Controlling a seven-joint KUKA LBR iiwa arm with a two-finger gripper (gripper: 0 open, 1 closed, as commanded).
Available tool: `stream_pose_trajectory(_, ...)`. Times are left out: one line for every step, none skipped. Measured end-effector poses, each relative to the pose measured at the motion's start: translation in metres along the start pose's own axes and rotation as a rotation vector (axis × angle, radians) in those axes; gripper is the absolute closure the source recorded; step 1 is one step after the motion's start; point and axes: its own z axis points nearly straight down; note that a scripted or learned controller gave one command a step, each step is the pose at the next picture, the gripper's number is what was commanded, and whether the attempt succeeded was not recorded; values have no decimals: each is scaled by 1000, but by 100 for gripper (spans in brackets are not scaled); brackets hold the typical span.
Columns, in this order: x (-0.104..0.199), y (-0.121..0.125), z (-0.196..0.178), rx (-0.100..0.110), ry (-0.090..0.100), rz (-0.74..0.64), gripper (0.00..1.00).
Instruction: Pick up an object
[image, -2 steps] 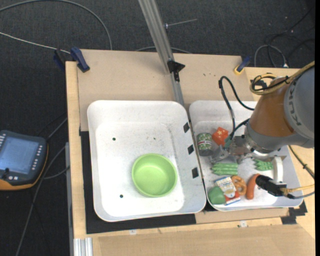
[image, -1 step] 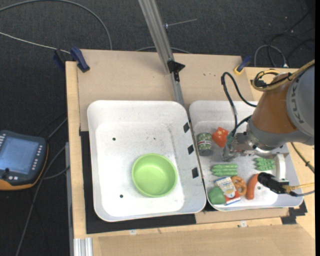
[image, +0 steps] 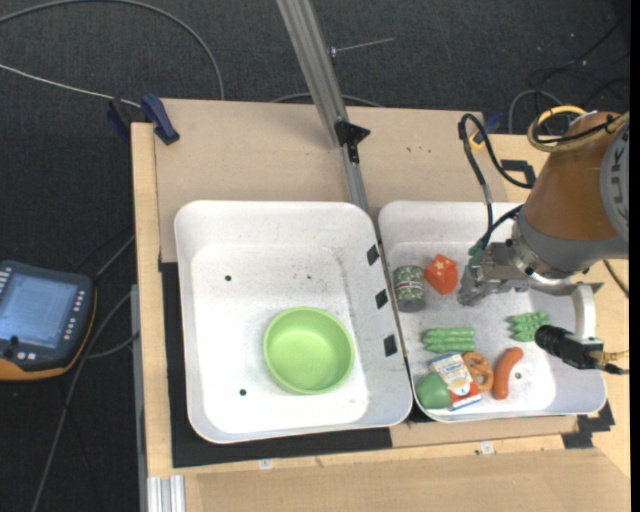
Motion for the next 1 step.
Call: stream_pose_trajectory(0, 1, -51, 1, 0, 0, 100)
